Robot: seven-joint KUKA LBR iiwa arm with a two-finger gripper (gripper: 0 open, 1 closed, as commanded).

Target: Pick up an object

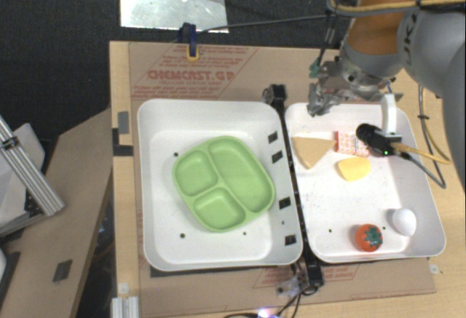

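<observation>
A green three-compartment plastic plate (223, 183) lies in the left white bin (156, 164), while in the right white bin (426, 222) the gripper (317, 107), apparently empty, hovers just beyond the tan cheese-like wedge (311, 149), which it should descend upon squarely.

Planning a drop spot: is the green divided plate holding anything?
Empty. The green divided plate lies flat in the left bin, all three compartments bare.
</observation>
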